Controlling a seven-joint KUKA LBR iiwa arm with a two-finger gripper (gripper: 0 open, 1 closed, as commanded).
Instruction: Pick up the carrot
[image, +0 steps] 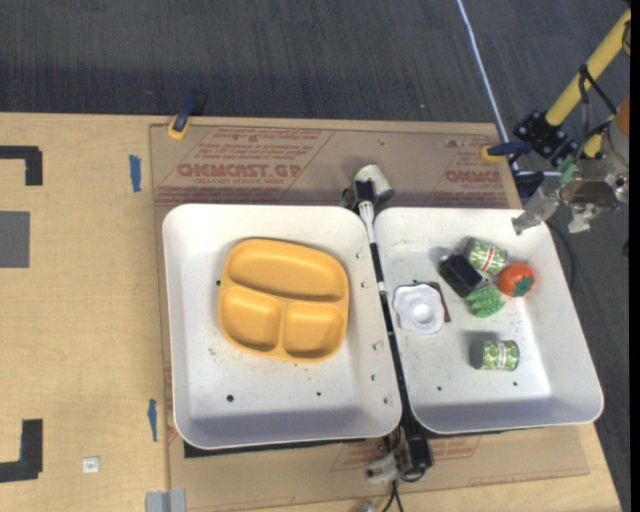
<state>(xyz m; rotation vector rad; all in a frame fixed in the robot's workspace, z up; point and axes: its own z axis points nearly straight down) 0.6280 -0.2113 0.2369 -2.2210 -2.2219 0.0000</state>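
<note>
right bin (560, 400): clutter bunched in upper half, bare floor toward near rim. left bin (190, 400) holds yellow tray (283, 298), open margin all round. gripper (545, 208) at right bin's far right corner, over rim, arm cut off by frame edge; finger gap too small to make out, cannot tell. carrot (512, 281) in right bin near right wall, just below-left of gripper, touching green can (487, 257); black block (460, 272) beside.

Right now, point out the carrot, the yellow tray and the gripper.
carrot (515, 280), camera view, on its orange body.
yellow tray (283, 298), camera view, on its middle ridge.
gripper (530, 218), camera view, at its fingertips.
</note>
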